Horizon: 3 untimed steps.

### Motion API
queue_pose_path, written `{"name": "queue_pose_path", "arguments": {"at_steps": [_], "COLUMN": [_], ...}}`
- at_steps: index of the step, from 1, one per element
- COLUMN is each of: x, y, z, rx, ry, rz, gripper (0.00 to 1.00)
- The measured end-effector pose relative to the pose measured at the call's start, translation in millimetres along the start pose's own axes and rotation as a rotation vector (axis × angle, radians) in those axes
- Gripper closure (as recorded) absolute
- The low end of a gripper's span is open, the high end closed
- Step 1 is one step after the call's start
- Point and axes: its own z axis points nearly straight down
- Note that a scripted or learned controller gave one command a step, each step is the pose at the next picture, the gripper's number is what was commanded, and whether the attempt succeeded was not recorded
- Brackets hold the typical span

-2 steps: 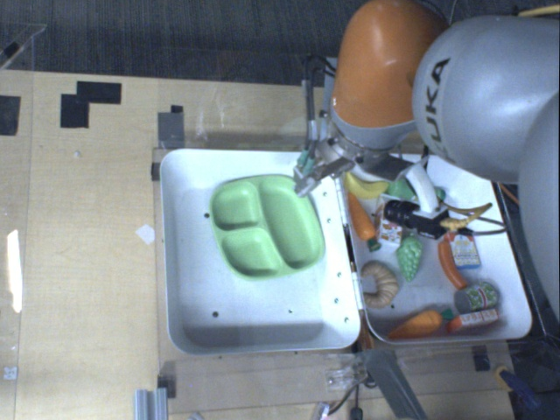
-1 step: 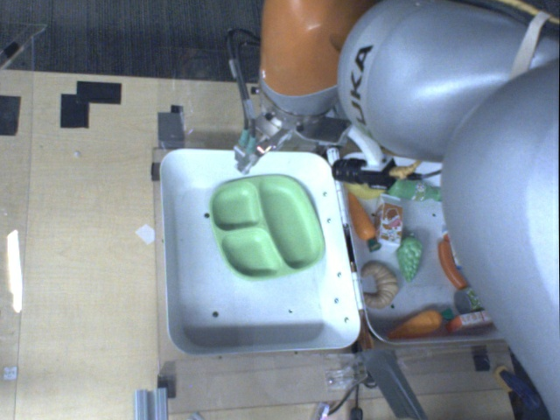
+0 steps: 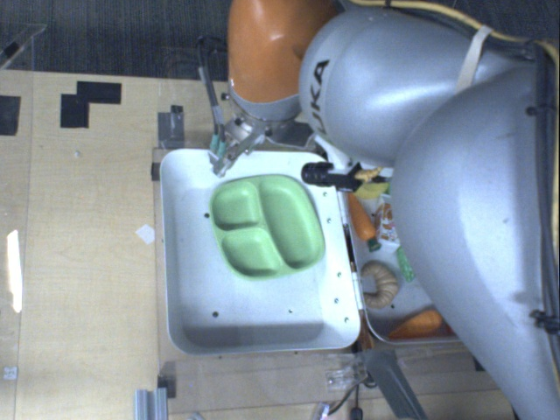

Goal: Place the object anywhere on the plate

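Observation:
A light green plate (image 3: 267, 226) with three compartments lies in the left white bin (image 3: 188, 261), toward its far right. My gripper (image 3: 222, 154) hangs over the bin's far edge, just beyond the plate's far-left corner and apart from it. The orange band and the grey arm above it cover most of what is around the gripper. I see nothing on the plate.
The right bin (image 3: 372, 322) is largely covered by the arm. In it I see an orange carrot-like piece (image 3: 360, 221), a brown curled piece (image 3: 381, 283), another orange piece (image 3: 416, 325) and a small green item (image 3: 404, 265). A black stub (image 3: 328, 175) juts over the plate's far-right corner.

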Motion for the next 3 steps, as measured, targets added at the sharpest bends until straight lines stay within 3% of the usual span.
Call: {"name": "queue_pose_path", "arguments": {"at_steps": [1,2,3], "x": [-8,-4,-8], "y": [12,10,11], "z": [2,-27,-34], "rx": [-0.002,-0.002,-0.001], "ry": [-0.001,-0.001,0.0], "rz": [-0.025,-0.07,-0.031], "gripper": [1.0,1.0,1.0]}}
